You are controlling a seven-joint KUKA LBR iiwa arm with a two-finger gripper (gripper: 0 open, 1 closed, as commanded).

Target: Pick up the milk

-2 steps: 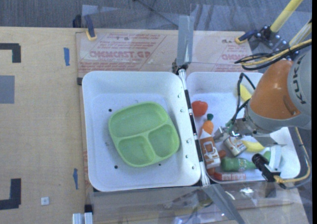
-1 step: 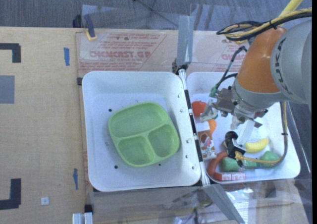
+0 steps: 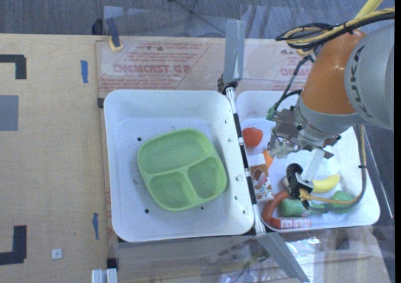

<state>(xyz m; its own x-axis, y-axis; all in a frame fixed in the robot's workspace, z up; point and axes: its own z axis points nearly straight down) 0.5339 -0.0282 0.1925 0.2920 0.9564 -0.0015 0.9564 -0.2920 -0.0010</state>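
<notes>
Seen from above at a slant, two white bins sit side by side. My gripper [image 3: 283,149] hangs over the right bin [image 3: 260,109], reaching in from the right under my grey arm and its orange band. My wrist blocks the view of the tips, so I cannot tell whether my grip is spread or closed. Nothing can be seen held in it.

The milk [image 3: 259,180] is a small, narrow carton, white with reddish-brown print. It lies flat on the floor of the right bin, along the wall that divides the two bins. It is just below and to the left of my gripper in the picture, and I cannot tell if it is touching it. The print is too small to read.

A round red toy food [image 3: 252,136] sits above the carton, with a small orange piece [image 3: 268,158] beside it. Near the front of the bin lie a yellow banana [image 3: 327,183], a green piece [image 3: 292,206] and a long red piece [image 3: 270,211], all partly hidden by my cable and hard to identify.

The left bin [image 3: 119,150] holds a green divided plate [image 3: 182,169].
</notes>
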